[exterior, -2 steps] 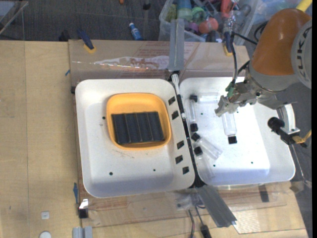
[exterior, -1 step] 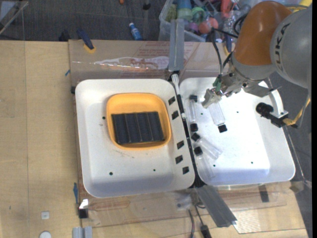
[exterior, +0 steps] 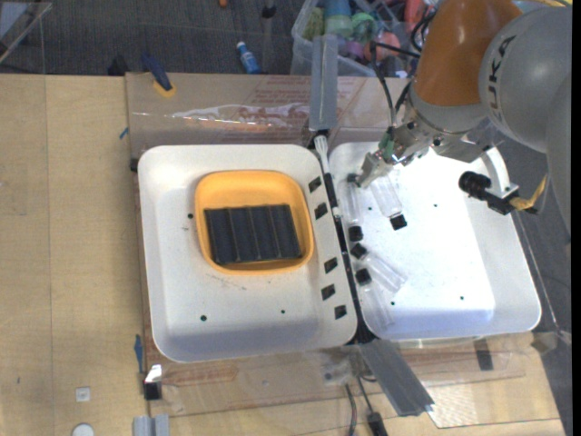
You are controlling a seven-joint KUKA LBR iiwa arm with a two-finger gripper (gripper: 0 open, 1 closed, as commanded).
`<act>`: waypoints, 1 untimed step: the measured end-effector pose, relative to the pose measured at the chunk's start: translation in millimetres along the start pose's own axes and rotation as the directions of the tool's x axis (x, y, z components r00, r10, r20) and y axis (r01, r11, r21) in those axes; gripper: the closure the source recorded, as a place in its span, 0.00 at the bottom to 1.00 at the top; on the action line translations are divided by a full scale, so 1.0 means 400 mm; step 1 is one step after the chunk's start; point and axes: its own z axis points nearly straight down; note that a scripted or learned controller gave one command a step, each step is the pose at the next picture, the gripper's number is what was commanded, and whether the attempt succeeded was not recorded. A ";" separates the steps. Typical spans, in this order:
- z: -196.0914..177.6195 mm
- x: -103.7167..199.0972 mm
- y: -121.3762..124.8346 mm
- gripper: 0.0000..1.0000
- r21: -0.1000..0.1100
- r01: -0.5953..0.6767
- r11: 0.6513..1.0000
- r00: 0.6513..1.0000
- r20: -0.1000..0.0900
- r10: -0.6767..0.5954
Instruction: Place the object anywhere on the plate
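Two shallow white plastic bins sit side by side on a pale wooden bench; the left bin and the right bin meet along a dark seam. Behind them stands a clear plastic tub of colourful toys; a small blue bottle lies on the dark floor nearby.

This is a robotics lab or test cell, not a home. A large grey industrial arm with an orange band reaches over a pale wooden counter on which two shallow white plastic bins are fixed side by side with black clips along their shared edge. Behind the counter stands a clear plastic tub of mixed colourful objects, and dark carpet floor carries stand legs and stray small items.
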 end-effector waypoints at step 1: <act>-0.083 0.030 0.030 1.00 0.000 0.048 0.999 0.999 0.001 -0.048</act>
